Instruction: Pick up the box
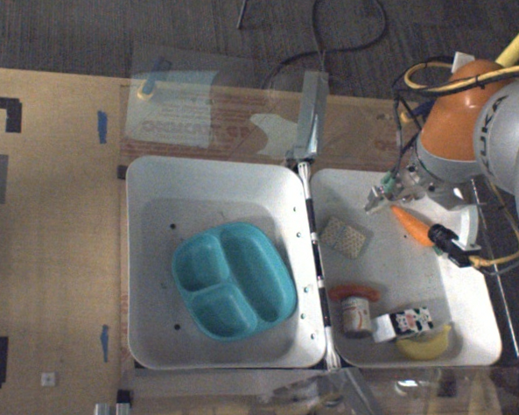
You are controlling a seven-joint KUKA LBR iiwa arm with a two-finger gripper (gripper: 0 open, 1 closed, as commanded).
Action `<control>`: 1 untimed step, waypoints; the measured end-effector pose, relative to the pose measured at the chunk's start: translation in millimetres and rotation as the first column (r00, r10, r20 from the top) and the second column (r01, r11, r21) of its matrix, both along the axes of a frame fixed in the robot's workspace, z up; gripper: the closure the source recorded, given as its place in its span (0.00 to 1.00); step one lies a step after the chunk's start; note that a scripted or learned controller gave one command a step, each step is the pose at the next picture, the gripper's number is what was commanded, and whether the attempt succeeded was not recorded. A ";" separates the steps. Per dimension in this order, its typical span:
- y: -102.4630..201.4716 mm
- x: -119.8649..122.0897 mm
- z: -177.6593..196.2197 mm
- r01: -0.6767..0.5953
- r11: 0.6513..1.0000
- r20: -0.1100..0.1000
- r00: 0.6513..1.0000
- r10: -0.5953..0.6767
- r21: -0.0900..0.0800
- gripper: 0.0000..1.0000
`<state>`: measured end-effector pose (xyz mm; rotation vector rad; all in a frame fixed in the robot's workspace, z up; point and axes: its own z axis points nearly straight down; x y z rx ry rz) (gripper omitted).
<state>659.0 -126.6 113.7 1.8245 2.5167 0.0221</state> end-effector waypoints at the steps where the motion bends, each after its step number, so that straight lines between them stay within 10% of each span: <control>1: 0.1 -0.1 -0.2 0.000 1.000 -0.001 1.000 0.000 0.000 0.00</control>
